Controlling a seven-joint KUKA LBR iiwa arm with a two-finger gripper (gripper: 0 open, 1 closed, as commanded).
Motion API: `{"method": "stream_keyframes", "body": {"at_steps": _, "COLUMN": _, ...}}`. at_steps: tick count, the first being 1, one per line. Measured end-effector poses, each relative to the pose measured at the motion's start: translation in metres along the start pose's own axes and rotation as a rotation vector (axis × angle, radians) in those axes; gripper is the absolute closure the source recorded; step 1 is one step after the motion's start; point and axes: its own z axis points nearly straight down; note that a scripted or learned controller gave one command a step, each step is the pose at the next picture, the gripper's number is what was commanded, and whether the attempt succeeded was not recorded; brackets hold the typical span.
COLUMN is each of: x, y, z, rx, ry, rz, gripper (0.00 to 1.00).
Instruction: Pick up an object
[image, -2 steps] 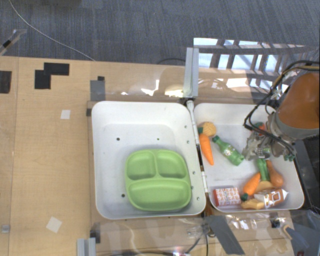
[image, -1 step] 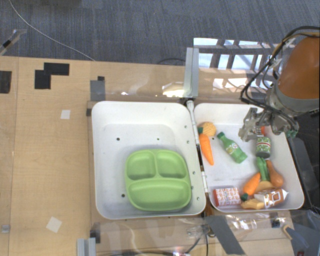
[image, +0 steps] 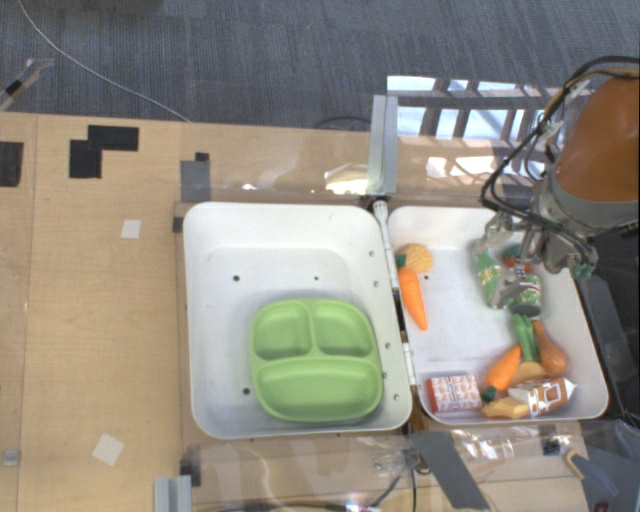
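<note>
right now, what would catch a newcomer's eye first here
The green divided plate in the left bin stands out most. Next, the orange carrot by the right bin's left wall, and the grey-and-orange arm with its gripper over toy food at the right.

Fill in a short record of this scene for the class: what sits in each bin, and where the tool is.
left bin: green divided plate
right bin: carrot by the left wall; red-and-white box at the near edge; pile of toy food in the near right corner
tool: over the right bin's far right part, at a green item
grip: cannot tell
</note>
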Motion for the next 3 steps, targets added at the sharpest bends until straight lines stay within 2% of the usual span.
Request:
{"method": "stream_keyframes", "body": {"at_steps": 1, "x": -0.002, "y": -0.036, "z": 0.115, "rx": 0.001, "ry": -0.001, "rz": -0.095, "gripper": 0.0}}
{"method": "stream_keyframes", "body": {"at_steps": 2, "x": 0.072, "y": -0.025, "z": 0.121, "rx": 0.002, "ry": -0.006, "rz": 0.007, "gripper": 0.0}}
{"method": "stream_keyframes", "body": {"at_steps": 3, "x": -0.008, "y": 0.015, "z": 0.123, "rx": -0.001, "ry": -0.005, "rz": 0.248, "gripper": 0.0}}
